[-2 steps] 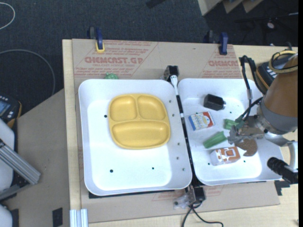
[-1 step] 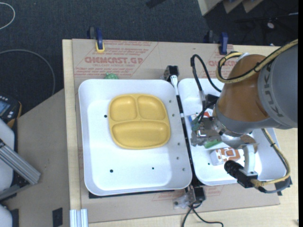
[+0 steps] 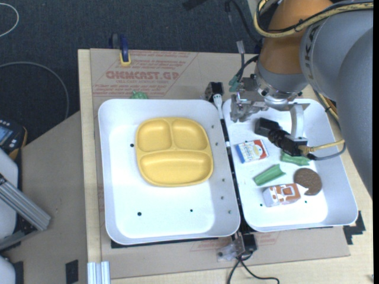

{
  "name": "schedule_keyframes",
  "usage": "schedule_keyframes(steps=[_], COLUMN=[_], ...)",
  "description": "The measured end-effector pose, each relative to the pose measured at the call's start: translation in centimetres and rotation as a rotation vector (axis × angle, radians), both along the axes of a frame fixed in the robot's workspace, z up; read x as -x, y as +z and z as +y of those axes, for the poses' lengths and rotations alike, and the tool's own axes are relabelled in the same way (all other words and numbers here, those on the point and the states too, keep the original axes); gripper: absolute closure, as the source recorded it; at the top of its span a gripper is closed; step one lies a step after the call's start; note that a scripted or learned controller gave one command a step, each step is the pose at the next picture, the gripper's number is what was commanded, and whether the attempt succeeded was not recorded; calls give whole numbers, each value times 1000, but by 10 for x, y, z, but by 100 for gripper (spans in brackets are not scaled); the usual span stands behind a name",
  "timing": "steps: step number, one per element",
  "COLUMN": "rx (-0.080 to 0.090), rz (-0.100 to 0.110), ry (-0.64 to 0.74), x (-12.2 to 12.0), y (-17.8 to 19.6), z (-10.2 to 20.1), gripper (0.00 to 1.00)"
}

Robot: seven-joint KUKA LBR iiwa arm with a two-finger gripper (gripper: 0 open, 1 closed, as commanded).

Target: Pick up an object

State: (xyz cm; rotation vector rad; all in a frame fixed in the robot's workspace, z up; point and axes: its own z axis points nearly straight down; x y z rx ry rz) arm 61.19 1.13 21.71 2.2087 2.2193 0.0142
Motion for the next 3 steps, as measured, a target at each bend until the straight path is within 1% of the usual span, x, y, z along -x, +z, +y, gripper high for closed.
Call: schedule_keyframes(steps=[1, 2, 3], rx=[-6, -9, -3], rz=[22, -1, 6], ry=[6, 4, -9], x=[55, 89, 133], y=[-26, 120, 176], z=[103, 149, 87], gripper=[100, 100, 100])
